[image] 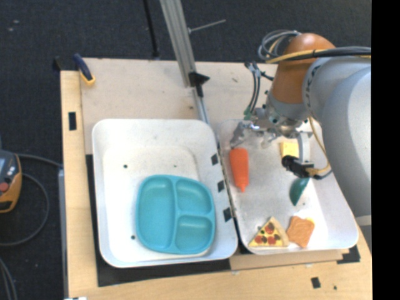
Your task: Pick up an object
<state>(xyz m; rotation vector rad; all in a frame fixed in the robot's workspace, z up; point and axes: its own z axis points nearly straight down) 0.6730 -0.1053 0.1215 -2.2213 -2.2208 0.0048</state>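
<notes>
In the camera view, the two-finger gripper (240,137) is being held just above the top end of the orange plastic carrot (239,169), lying by the left wall of the right white bin (340,214). Its finger state cannot be told. The approach step is judged under way; a straight descent over the carrot is called for.

A pale wooden surface (125,86) fills the middle, set on a dark carpeted floor (75,17) that runs round it from nine o'clock up through twelve. A slim aluminium post (178,36) rises at a slant toward twelve o'clock from the surface's far edge. A blue and yellow clamp (84,69) sits at its ten o'clock corner. Dark cables (37,199) trail over the floor at eight o'clock. The light is even and soft.
</notes>
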